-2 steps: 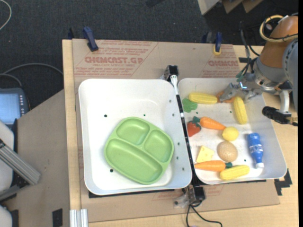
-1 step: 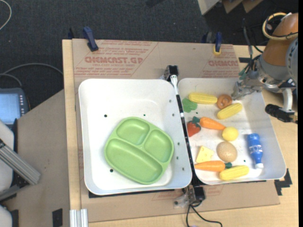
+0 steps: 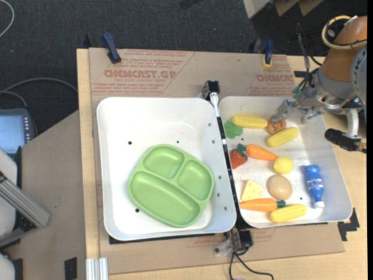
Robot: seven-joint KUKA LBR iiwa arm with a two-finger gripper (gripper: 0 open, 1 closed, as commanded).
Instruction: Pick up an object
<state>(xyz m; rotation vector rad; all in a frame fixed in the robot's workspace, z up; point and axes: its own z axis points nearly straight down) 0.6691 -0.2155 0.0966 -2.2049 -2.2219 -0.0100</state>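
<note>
**Gripper low over the far end of the right bin**

From above, the gripper [image 3: 284, 114] hangs at the right bin's [image 3: 338, 182] far end, fingers parted, nothing between them. Just beside it lie two yellow corn cobs [image 3: 250, 121], a small brown piece [image 3: 276, 125] between them. The left bin [image 3: 111, 156] holds a green divided plate [image 3: 170, 184]

One fixed camera, overhead, angled down, both white bins [image 3: 105, 156] in frame
</note>
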